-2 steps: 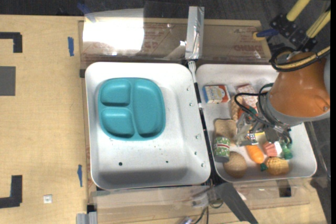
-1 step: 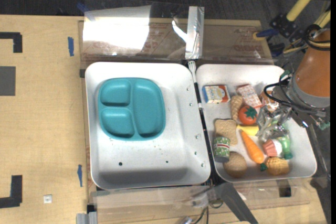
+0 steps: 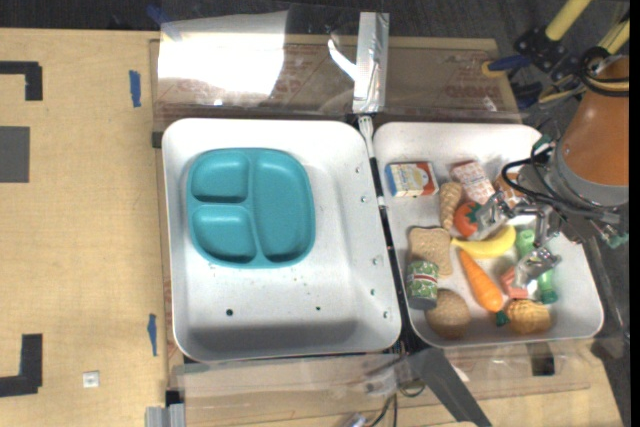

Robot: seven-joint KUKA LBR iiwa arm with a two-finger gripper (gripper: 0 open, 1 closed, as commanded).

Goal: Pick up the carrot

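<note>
Two shallow white plastic bins (image 3: 200, 315) sat side by side. There was one teal three-compartment plate (image 3: 250, 205), one orange toy carrot (image 3: 484, 287), one yellow toy banana (image 3: 490, 243), one small white-and-blue carton (image 3: 408, 178), and one grey arm with its metal two-finger gripper (image 3: 535, 250).

Lab: taped bench (image 3: 80, 215), test bins (image 3: 270, 335)

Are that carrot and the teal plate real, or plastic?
The carrot looks like moulded plastic toy food: an even orange with a smooth, slightly shiny skin. The teal plate also seems plastic, matte, in one flat colour with rounded moulded compartments. From this view neither can be confirmed for certain.
</note>
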